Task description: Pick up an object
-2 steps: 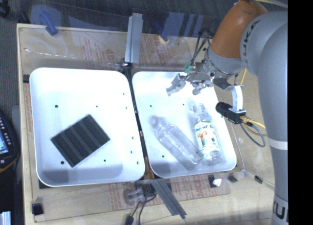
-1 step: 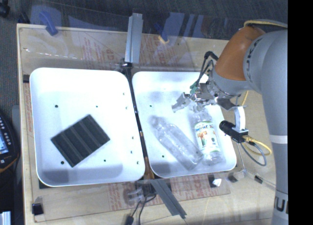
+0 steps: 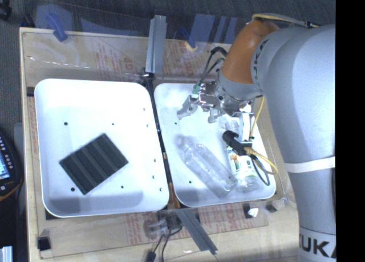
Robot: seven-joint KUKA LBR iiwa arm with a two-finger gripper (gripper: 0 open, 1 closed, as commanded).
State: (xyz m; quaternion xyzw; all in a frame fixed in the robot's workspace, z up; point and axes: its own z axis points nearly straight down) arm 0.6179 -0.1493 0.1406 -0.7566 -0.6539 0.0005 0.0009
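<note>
Your bench has the two bins side by side, dark pad alone in the left bin and the clear bottle lying slantwise in the right bin, probably just dumped there, with your gripper hanging spread wide and holding nothing above that bin's far end, arm bent in from the right.

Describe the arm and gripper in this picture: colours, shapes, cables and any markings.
The arm is a thick, rounded grey casing with an orange band above the wrist and a pale ring lower down. White KUKA lettering sits near its base. The gripper is small, metallic grey, with two thin fingers. Dark cables loop beside the wrist, and a yellow cable trails below.
</note>
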